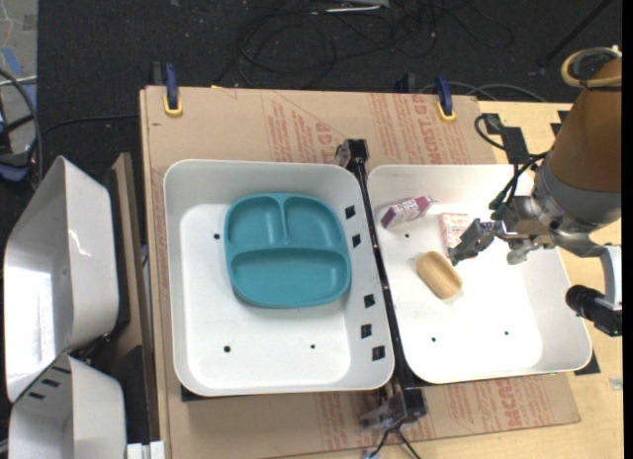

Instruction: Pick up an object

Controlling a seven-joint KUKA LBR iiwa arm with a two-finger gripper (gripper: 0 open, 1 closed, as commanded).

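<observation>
While hanging over the right bin (554,353), reaches in from the right: gripper (473,241), jaws' spread impossible to tell, nothing visibly between them. Just below and left of it, a tan bread-roll-like object (439,275); farther up, a purple-and-white packet (406,211) and a pinkish wrapper (454,223). In the left bin (188,348), a teal divided plate (288,249).

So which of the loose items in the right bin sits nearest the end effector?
The tan bread-like piece, just lower left of the end effector. The purple-and-white packet lies farther off toward the bin divider, and the pale pink packet sits above it.
</observation>
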